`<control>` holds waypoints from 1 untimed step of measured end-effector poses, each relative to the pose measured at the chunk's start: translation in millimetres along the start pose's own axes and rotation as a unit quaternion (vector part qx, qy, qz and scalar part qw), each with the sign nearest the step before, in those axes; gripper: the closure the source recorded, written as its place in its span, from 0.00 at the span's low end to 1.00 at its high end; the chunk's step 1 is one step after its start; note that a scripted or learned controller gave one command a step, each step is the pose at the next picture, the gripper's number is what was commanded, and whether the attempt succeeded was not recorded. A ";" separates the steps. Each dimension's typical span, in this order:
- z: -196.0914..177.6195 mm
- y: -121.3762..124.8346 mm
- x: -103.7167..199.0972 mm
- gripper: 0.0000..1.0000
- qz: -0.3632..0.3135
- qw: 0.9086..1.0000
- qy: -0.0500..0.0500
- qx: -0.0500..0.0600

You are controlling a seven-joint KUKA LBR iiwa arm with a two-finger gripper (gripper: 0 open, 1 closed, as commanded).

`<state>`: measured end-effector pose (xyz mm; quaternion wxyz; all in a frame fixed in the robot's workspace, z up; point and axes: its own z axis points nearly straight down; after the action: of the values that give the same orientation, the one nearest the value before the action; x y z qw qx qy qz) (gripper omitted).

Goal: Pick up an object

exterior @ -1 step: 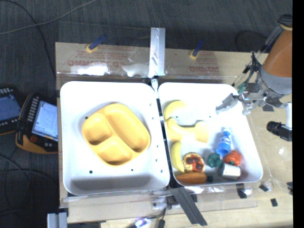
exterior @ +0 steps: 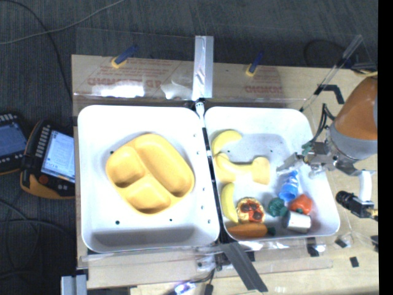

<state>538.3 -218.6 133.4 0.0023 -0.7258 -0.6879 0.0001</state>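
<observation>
The right bin (exterior: 270, 123) holds a heap of small toys. A yellow banana (exterior: 223, 139) lies at its far left, with a pale yellow block (exterior: 249, 168) beside it. Another banana (exterior: 228, 200) lies along the left wall. At the front are a round pizza-like toy (exterior: 250, 209), an orange carrot (exterior: 248, 230), a dark green piece (exterior: 277, 207), a blue bottle (exterior: 288, 187), a red-orange toy (exterior: 301, 203) and a white block (exterior: 298, 222). My gripper (exterior: 305, 157) hangs over the bin's right side, just above and beyond the blue bottle. Nothing shows in its grasp.
The left bin (exterior: 92, 165) bears a yellow divided plate (exterior: 149, 172). A metal divider post (exterior: 203, 66) stands behind the bins' shared wall. A handheld pendant (exterior: 49, 161) lies off the bench at the left. The arm's orange band (exterior: 362, 109) sits over the right edge.
</observation>
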 end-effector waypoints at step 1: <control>36.7 -7.8 10.8 0.00 -0.004 1.000 0.002 -0.003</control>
<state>531.0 -207.2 96.8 0.0014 -0.7233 -0.6905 -0.0039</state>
